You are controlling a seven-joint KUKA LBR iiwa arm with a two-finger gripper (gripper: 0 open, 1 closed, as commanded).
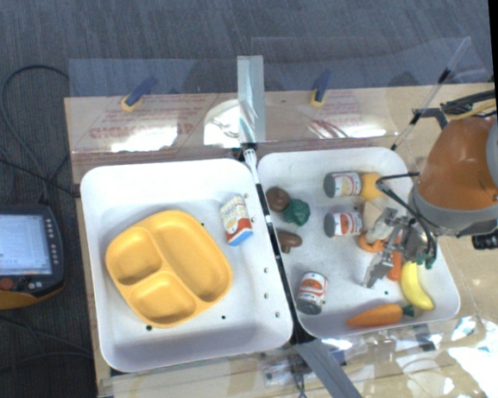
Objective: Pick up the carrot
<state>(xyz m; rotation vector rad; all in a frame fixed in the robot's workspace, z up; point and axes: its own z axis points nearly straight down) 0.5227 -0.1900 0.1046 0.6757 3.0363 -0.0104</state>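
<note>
Bins, tray and cans: a count from left to right

We start at the far left, off the bench, with one pendant: a dark slab with a pale screen, lying on grey carpet. Next we count two white bins, shallow, smooth and round-cornered, set side by side.

The left bin bears two things. One is a yellow tray, glossy plastic, with three compartments and soft curved edges. One small carton, white, red and blue, stands just beside its upper right corner.

The right bin is crowded. Near its left wall we see two brown lumps, with one green piece between them. We count three cans: one low on the left, lying on its side, and two higher up, all round with red and white labels. The carrot lies flat near the bin's front edge, a long orange taper with its green end touching the banana. That banana is single, yellow and curved.

Over the bin's right part we see the gripper, dull metal, pointing down just beside the banana and above the carrot, apart from it. We cannot tell how its fingers stand. One orange band rounds the arm at the right.
</note>
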